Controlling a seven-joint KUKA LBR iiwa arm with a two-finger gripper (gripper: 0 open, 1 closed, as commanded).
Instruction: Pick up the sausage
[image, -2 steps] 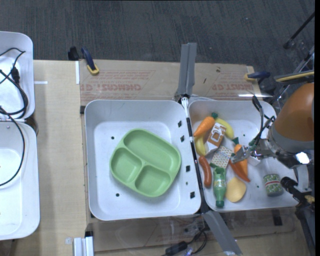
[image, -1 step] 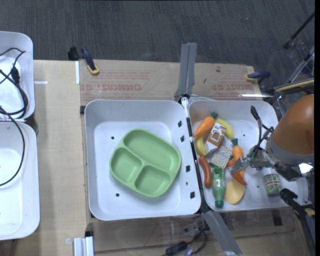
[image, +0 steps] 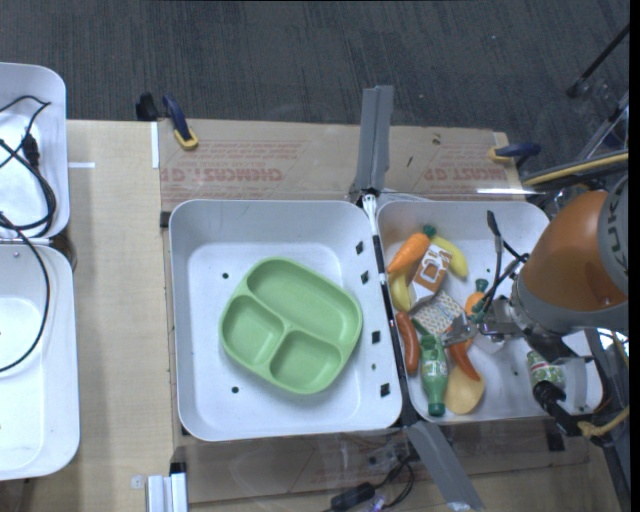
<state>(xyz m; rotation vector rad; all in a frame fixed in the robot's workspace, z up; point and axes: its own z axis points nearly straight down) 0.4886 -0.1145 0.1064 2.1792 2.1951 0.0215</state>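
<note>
- Two white bins sat side by side on the table (image: 110, 300); the left bin (image: 200, 400) carried just a green divided plate (image: 291, 326), lying flat near its middle, which I judged to be the place meant for sorted items.
- The right bin (image: 510, 400) was crowded with toy food, heaped toward its left wall, so the pieces lay touching or overlapping one another.
- The sausage (image: 408, 343) lay in the right bin just beside the left wall, flat on the bin floor. Its long axis ran roughly from the bin's far side to its near side, nearly parallel with that wall, with one end pointing up toward a yellow banana (image: 400, 293) and the other down toward the neck of a green bottle (image: 432, 368).
- The bottle lay just to the sausage's right, almost parallel to it and seemingly touching, which I judged would leave little room for a grasp on that side.
- An orange carrot (image: 409, 252) and a small carton (image: 433, 268) lay farther back in the same bin.
- The gripper (image: 478, 322) hung over the middle of the right bin, to the right of the sausage and apart from it; whether its fingers were spread or closed could not be told, and nothing was seen held.
</note>
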